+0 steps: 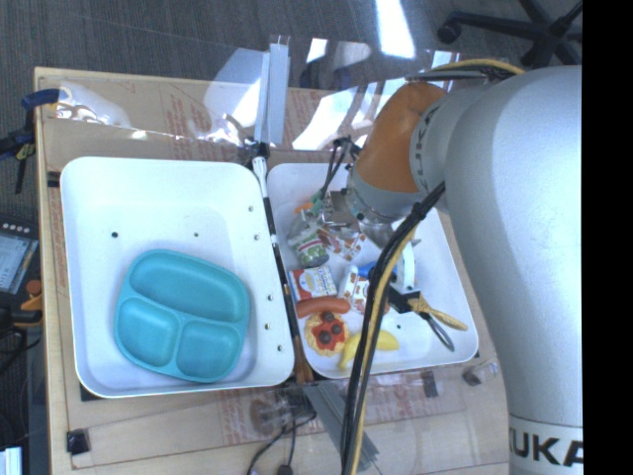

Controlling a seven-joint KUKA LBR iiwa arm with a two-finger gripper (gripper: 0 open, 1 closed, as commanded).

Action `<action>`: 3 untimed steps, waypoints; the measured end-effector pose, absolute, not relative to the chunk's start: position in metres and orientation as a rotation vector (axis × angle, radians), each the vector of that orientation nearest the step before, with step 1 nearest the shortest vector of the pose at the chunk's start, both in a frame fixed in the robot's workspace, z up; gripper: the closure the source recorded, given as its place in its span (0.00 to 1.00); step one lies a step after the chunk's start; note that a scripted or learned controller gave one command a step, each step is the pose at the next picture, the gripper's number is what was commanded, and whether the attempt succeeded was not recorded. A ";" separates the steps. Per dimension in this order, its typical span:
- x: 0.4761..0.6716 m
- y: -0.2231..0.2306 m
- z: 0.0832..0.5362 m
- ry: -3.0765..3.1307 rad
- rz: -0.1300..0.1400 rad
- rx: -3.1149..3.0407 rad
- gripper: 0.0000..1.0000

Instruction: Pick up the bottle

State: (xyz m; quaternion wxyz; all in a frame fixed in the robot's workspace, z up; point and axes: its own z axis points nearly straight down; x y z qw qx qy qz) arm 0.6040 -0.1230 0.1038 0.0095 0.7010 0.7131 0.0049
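Teal tray (183,313) alone in left bin (89,191)

Bright, even overhead lighting. Strong specular glare on clear plastic sheeting (326,67) beyond the left bin (89,196), with a white streak on the floor (148,18) farther back. Left bin nearly overexposed, with faint soft shadow under the teal tray (183,315) inside it. Arm (524,216), right of the left bin, near the lens and slightly soft. Small items in the right bin (460,334) low in detail.
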 end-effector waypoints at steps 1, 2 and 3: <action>0.492 -0.115 0.092 2.134 -0.005 2.307 0.00; 0.568 -0.145 0.090 2.313 -0.003 2.132 0.00; 0.637 -0.167 0.090 2.344 -0.002 2.100 0.00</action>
